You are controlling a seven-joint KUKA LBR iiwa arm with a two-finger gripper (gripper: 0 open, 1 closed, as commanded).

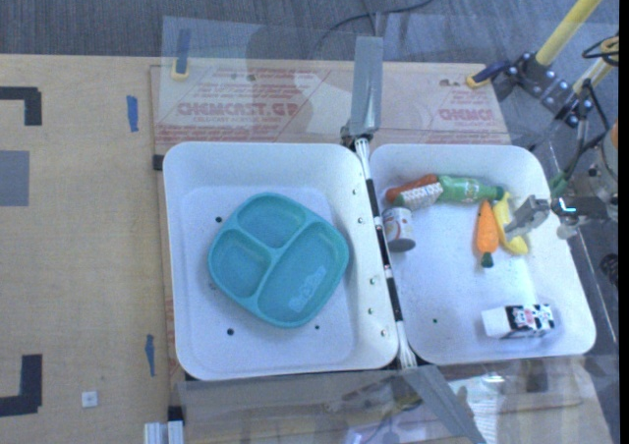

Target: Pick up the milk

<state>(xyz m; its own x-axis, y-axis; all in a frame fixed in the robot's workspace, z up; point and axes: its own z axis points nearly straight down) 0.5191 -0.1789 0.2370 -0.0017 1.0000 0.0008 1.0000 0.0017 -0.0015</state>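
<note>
The milk [519,320] is lying on its side in the lower right of the frame, in the near corner of the right bin [462,346], close to the bin's front and right walls. It is a small white carton with black cow patches at one end, and it is sitting well apart from everything else in the bin.

The gripper [522,216] is hovering at the right edge of the frame, above the milk in the picture and just beside the banana [512,236] and the carrot [486,230]. Whether its fingers are spread or pressed together cannot be told here; they are small and blurred against the bin's rim. Nothing is showing between them, so it is carrying nothing.

To do the pick well, the gripper should probably be travelling down the frame toward the carton, staying clear of the banana and carrot on the way. The fingers would likely do best straddling the carton's narrow width rather than its length, coming down over its middle. The nearby walls are leaving little room, so a finger catching the rim looks like the main risk.

The arm is reaching in from the right with little more than its end showing over the right bin's rim. The teal plate [279,258] in the left bin [197,177], the green bottle [469,188] and the small can [397,227] are lying out of the way.
</note>
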